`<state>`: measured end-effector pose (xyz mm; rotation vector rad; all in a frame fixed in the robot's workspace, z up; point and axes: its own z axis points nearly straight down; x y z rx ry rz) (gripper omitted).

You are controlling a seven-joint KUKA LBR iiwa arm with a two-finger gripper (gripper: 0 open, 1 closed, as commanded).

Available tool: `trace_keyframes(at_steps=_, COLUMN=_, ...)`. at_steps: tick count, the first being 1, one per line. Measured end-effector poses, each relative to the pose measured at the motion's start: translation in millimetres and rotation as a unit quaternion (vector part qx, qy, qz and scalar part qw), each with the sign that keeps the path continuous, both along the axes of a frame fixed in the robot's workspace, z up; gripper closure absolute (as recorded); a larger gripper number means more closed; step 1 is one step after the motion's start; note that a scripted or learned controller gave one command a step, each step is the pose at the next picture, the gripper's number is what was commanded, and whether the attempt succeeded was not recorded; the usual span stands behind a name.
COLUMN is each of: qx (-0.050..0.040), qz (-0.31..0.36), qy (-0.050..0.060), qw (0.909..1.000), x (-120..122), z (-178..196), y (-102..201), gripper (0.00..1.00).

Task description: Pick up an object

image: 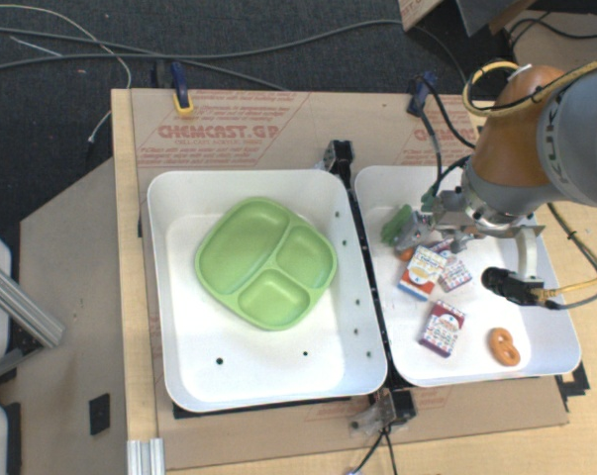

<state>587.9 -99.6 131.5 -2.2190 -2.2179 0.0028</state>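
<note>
Hovering over the right bin [567, 349], the jaws sit beside a green object [395, 226] and the small boxes [424, 271] (open or clenched: cannot tell). Risk: items crowd together, so closing may nudge one aside and grasp nothing.

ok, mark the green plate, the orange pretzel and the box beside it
green plate [266, 262]: camera view, near its centre, by the dividers.
orange pretzel [504, 346]: camera view, its orange body.
box [442, 329]: camera view, printed top face.
</note>
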Motion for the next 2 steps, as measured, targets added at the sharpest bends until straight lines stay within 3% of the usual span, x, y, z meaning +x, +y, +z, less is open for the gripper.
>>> trace_keyframes(at_steps=1, qx=-0.0001, qz=0.000, qy=-0.002, qw=1.0000, x=1.0, z=12.6, y=0.2, gripper=1.00)
trace_keyframes(at_steps=2, qx=-0.0008, qz=0.001, qy=-0.003, qw=1.0000, x=0.3, z=58.8, y=8.8, gripper=1.00)
